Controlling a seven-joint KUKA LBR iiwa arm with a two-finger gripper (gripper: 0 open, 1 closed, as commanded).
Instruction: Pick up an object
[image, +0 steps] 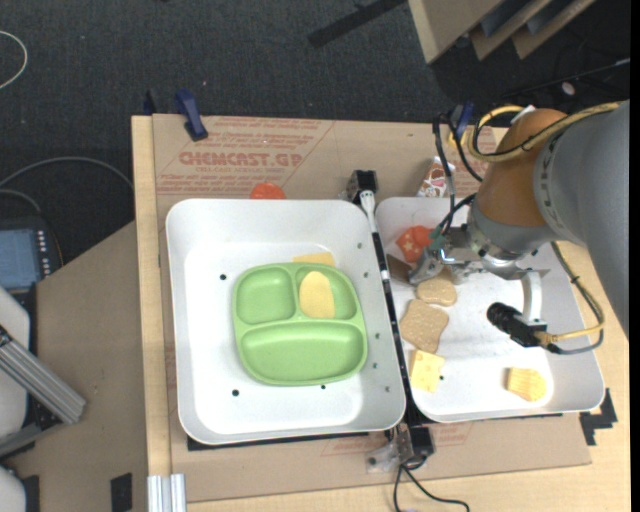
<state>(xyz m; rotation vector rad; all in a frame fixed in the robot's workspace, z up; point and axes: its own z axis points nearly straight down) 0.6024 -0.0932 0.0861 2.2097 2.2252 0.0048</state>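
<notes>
Your gripper (434, 260) hangs low over the back left part of the right bin (480, 402), at the end of the grey arm (590, 170) that reaches in from the right. From this slant you cannot tell whether the gripper is apart, together or clamped on anything, since the wrist covers most of it.

Look at what lies around it. A red piece (413, 241) sits just beside the gripper, to its left and a little further back. Whether the two touch cannot be told. A small tan piece (436, 292) lies just in front of the gripper, towards you in the view. A dark brown piece (397, 268) lies left of the gripper, close against the bin's left wall.

Further forward you have a large tan slice (424, 325), right beside the small tan piece. In front of that slice lies a yellow square (427, 371). An orange-yellow block (526, 383) rests near the front right corner, well apart from the gripper.

The left bin (200, 300) bears a green plate (300, 352) with three compartments, lying flat near the middle. A pale yellow oval (317, 294) lies in its back right compartment. A yellow scrap (315, 259) lies on the bin floor just behind the plate's back rim. Everything in the left bin is well apart from the gripper.

Both bins stand side by side on a brown board (240, 150).
</notes>
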